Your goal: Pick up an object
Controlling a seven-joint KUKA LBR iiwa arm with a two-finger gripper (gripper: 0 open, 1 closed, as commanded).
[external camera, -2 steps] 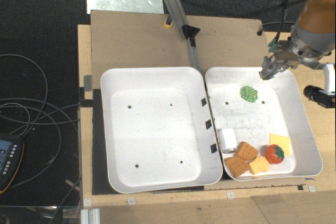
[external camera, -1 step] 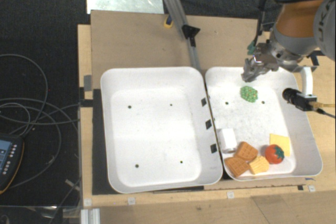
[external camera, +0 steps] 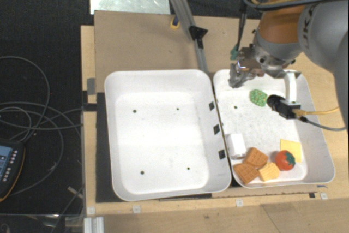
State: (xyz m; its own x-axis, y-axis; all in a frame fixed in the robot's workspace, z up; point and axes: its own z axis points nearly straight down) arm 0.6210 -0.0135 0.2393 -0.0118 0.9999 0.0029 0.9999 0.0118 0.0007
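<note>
You see pincer (external camera: pixel 238 80) over right bin (external camera: pixel 316 133), near its far-left corner; whether clenched or released, cannot tell. Green object (external camera: pixel 258 97) lies just beside pincer, apart from it. White block (external camera: pixel 237 144), crackers (external camera: pixel 255 163), tomato (external camera: pixel 284 160), yellow wedge (external camera: pixel 291 147) cluster at near edge.

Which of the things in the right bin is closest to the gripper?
The green bumpy piece, lying alone just beside the gripper; the tomato, crackers and white block cluster at the bin's near end.
</note>
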